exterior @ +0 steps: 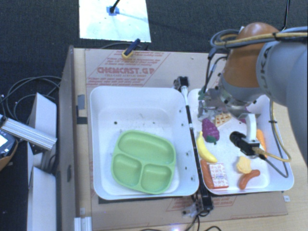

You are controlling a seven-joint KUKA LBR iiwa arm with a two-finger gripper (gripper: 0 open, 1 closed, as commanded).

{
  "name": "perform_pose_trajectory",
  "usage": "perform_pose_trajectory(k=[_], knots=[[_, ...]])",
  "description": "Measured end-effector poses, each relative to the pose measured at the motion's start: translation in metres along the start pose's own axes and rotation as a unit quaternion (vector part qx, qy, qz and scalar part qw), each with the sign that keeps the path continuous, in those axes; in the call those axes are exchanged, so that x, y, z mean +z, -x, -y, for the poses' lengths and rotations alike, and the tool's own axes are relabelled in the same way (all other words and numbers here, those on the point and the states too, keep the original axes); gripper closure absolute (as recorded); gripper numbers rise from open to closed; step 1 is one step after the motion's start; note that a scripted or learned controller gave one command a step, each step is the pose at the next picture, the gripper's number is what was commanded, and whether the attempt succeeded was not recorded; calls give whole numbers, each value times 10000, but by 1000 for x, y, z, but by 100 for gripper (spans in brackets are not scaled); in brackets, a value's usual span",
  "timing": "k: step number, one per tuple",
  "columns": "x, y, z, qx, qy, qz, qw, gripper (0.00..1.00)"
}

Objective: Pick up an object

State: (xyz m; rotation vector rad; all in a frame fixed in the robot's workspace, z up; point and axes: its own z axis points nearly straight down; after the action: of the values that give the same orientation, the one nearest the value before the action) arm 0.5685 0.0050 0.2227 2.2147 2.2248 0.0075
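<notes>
Grey KUKA arm (pixel 284 66), smooth rounded casing, w/ letters partly visible on the shell. Orange band (pixel 248 57) above wrist, glossy, dome-shaped. Bundle of grey & yellowish cables (pixel 250 36) looped over the top of it. Metal gripper assy (pixel 208 106) below wrist, w/ thin dark wires alongside.

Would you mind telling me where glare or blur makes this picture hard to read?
Camera view: the white sheet beyond the bench is washed out by glare; the right bin rim is bright; the gripper is soft and shadowed under the arm; the green divided plate reads clearly.
</notes>
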Motion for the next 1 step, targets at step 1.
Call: perform_pose_trajectory(k=[1], knots=[[-28, 122, 29, 15, -11, 18, 10000, 100]])
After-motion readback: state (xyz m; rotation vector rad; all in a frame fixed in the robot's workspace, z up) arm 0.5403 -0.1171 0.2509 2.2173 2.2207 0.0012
